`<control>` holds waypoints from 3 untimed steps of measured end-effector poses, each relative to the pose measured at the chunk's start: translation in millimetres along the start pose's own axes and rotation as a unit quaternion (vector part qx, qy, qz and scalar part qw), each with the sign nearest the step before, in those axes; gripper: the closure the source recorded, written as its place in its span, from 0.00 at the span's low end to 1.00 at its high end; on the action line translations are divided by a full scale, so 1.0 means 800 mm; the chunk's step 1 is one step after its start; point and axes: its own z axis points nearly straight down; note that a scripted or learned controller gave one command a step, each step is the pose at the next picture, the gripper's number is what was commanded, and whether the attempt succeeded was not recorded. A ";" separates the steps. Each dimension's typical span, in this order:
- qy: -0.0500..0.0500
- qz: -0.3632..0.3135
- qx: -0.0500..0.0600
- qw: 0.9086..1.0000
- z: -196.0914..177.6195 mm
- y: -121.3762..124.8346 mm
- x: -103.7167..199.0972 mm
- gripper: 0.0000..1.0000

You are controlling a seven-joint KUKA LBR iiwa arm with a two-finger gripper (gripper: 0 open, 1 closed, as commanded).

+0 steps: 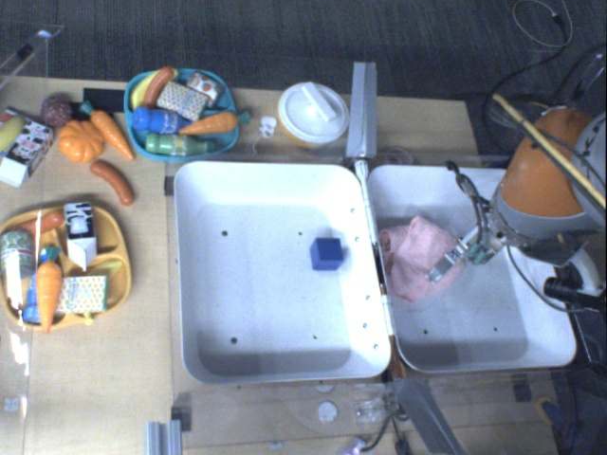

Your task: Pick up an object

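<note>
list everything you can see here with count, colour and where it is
bins: 2, white, side by side on the bench
block: 1, blue, middle of the left bin
cloth: 1, pink, crumpled at the left side of the right bin
bowl: 1, white with yellow rim, behind the left bin
blue tray: 1, holding toy food, back left
yellow tray: 1, holding toy food, far left
pumpkin: 1, orange, loose beside the blue tray
arm: 1, grey and orange, from the right
gripper: 1, at the cloth's right edge
</note>
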 end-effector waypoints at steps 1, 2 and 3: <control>-0.003 -0.014 -0.003 1.000 0.022 0.039 -0.054 0.00; -0.004 -0.016 -0.006 1.000 0.006 0.043 -0.054 1.00; 0.000 0.131 -0.001 0.991 -0.097 0.123 0.052 1.00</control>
